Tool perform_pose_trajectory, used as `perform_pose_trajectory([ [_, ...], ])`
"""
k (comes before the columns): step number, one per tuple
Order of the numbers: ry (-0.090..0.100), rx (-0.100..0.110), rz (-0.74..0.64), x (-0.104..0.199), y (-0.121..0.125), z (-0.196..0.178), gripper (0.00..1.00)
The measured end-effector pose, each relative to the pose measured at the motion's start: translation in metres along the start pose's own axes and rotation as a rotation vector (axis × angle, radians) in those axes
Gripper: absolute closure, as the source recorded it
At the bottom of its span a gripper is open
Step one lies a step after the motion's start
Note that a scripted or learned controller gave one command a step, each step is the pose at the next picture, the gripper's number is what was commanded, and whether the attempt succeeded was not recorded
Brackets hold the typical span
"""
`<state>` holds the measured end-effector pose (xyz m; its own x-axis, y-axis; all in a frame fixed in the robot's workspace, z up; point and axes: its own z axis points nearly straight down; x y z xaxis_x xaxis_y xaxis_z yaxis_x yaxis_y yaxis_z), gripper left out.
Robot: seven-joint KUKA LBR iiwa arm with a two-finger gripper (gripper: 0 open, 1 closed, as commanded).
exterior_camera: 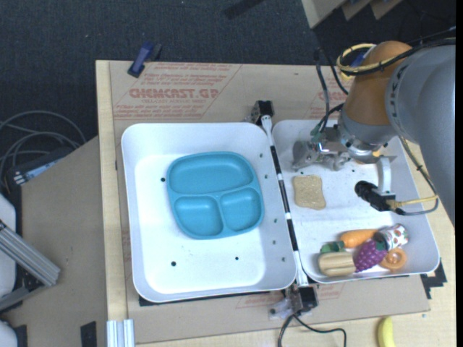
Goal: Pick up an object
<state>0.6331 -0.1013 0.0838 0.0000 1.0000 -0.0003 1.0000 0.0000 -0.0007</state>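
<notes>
toast slice (309, 191) lies just below our gripper (316, 155) in the right bin (416, 194); we cannot tell the jaws' state.

One fixed camera is mounted above the bench (217, 85), looking down at a slant. It takes in both white bins whole: the left bin (145, 194) near frame centre, the right bin (412, 215) toward the right edge. The arm (405, 85) enters from the right. Dark floor (108, 13) fills the top of the frame.
</notes>
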Motion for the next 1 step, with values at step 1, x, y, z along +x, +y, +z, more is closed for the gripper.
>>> perform_pose_trajectory([
  [1,0.002,0.001,-0.001,0.0048,0.0332,-0.0008,0.0],
])
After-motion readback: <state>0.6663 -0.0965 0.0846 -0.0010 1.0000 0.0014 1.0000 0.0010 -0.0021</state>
